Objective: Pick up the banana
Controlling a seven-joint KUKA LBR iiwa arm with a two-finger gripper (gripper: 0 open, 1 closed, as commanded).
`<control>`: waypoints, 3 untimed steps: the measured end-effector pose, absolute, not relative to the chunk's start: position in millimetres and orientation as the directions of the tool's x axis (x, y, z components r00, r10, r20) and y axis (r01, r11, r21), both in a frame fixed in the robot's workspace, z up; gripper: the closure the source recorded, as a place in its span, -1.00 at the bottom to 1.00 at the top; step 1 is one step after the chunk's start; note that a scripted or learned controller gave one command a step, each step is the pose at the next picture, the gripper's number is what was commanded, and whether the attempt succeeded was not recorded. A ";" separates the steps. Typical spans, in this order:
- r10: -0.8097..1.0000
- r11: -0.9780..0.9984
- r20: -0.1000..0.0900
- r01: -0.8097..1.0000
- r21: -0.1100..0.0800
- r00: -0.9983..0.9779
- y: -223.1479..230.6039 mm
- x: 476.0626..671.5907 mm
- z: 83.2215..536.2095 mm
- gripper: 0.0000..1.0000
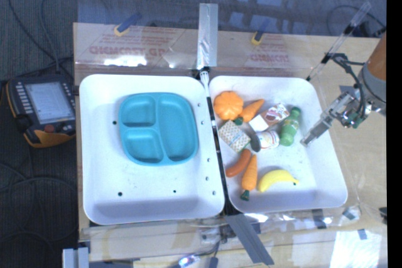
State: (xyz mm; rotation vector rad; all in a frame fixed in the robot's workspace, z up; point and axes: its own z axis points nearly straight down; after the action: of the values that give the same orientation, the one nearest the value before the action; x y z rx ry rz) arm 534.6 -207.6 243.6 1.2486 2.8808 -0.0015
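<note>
Lying in the right bin [326,188] near its front edge, banana [277,179], long axis roughly left-right, beside a carrot [249,175]. Gripper [312,134] hovers up-right of it, empty; finger spread: cannot tell

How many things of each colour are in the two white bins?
Orange: 4, a pumpkin and three carrots
Yellow: 1, the banana
Green: 1, a bottle
Blue: 1, the tray
Mixed or patterned: 3, a checkered box, a white and red packet, a can
Total: 10
</note>
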 end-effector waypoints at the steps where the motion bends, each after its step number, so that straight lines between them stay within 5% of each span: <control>1: 0.878 0.479 0.002 0.878 -0.003 -0.479 -175.9 483.3 131.3 -1.00; 2: 0.993 0.115 -0.002 0.993 -0.003 -0.115 -196.9 483.9 216.2 -1.00; 3: 0.993 0.120 0.001 0.993 -0.003 -0.120 -109.4 483.6 154.3 -1.00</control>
State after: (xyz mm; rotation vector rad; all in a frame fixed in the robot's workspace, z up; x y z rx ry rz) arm 483.6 -109.4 154.3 2.0858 2.3531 -0.0029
